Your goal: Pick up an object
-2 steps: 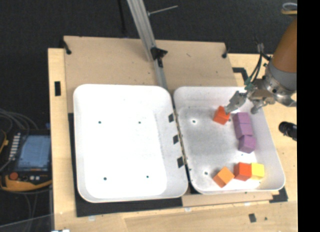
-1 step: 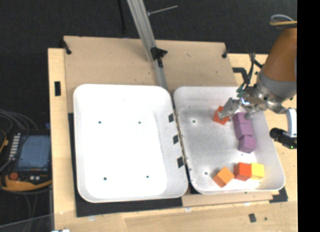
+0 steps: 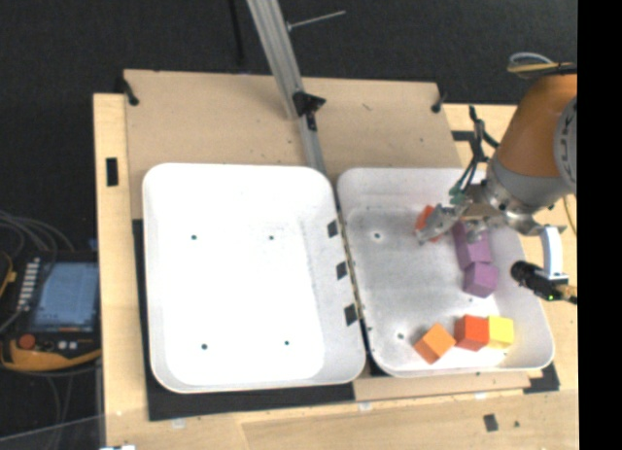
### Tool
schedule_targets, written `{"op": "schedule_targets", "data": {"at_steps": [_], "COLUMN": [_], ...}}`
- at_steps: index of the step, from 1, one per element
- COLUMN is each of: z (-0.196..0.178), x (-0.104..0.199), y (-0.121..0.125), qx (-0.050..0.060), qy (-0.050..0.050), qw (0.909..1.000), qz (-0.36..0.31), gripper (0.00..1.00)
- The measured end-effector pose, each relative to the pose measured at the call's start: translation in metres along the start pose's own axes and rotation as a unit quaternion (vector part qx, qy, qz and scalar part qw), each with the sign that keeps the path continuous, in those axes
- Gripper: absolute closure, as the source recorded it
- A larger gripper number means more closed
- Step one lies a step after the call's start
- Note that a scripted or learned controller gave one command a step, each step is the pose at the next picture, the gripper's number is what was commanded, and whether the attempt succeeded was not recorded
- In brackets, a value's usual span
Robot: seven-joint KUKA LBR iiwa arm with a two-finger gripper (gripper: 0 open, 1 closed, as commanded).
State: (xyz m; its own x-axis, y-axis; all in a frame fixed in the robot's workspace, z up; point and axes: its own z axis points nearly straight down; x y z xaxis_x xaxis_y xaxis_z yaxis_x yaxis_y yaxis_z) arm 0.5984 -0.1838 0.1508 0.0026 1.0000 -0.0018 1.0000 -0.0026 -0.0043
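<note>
The gripper [image 3: 434,225] is seen low over the right bin [image 3: 389,273], centre-right of frame, beside purple blocks [image 3: 476,261]; whether it is open cannot be told.

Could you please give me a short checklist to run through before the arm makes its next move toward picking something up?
1. End effector over the right bin: ok.
2. Object seen between its fingers: cannot tell; a small orange-red piece sits at the tip.
3. Purple blocks near the end effector: ok, close beside it.
4. Orange block, red block and yellow block spaced apart: not ok, clustered at the bin's near edge.
5. Left bin free for a drop: ok.
</note>
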Motion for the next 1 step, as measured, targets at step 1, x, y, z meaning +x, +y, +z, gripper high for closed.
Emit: {"op": "schedule_targets", "data": {"at_steps": [1], "z": [-0.0147], "x": [-0.0004], "y": [0.0021], "qx": [-0.005], "qy": [0.000], "qw": [1.0000], "qz": [0.001], "gripper": [1.00]}}
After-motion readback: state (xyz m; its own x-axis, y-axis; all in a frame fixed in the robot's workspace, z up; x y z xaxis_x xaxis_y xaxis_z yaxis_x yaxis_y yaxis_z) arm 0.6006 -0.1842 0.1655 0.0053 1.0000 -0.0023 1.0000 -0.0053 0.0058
